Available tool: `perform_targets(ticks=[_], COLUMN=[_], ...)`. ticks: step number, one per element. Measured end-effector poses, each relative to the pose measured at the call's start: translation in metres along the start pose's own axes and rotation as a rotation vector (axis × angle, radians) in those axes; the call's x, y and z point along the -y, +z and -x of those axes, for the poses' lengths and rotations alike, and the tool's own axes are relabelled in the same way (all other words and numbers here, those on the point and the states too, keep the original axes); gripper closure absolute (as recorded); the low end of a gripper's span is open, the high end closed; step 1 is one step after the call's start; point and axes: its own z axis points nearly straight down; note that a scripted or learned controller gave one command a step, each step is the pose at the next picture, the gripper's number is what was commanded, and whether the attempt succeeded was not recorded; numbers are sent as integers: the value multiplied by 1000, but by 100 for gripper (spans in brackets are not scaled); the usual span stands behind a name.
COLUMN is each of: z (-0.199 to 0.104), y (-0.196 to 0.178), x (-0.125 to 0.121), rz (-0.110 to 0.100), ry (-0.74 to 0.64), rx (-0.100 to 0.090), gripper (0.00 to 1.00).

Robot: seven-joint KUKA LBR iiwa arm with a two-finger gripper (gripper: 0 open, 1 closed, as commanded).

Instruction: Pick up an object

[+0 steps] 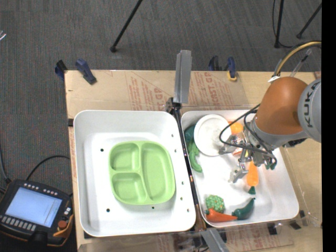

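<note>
Gripper (242, 173): low over the right bin (286, 185), just beside a carrot (253, 176); whether it is apart or together, I cannot tell. Left bin (86, 140): one green divided tray (142, 172). Right bin, left to right: cucumber (195, 158) along the left wall; white plate (211, 134) at the back; broccoli (214, 202) above a second carrot (220, 216) at the front; dark green pepper (244, 209) near them.

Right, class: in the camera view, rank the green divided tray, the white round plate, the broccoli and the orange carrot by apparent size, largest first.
1. Green divided tray
2. White round plate
3. Broccoli and orange carrot: they look about alike, so unranked.
</note>
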Motion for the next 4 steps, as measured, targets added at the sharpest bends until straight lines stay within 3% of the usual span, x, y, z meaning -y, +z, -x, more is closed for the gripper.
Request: perform_targets(ticks=[1,2,3,4], z=[-36,-34,-35,-33], y=[-2,-11,-11,-21], x=[-4,-7,-7,-9], rz=[0,0,0,1], ry=[77,70,70,64], rx=[2,4,4,6], gripper=[0,100,0,100])
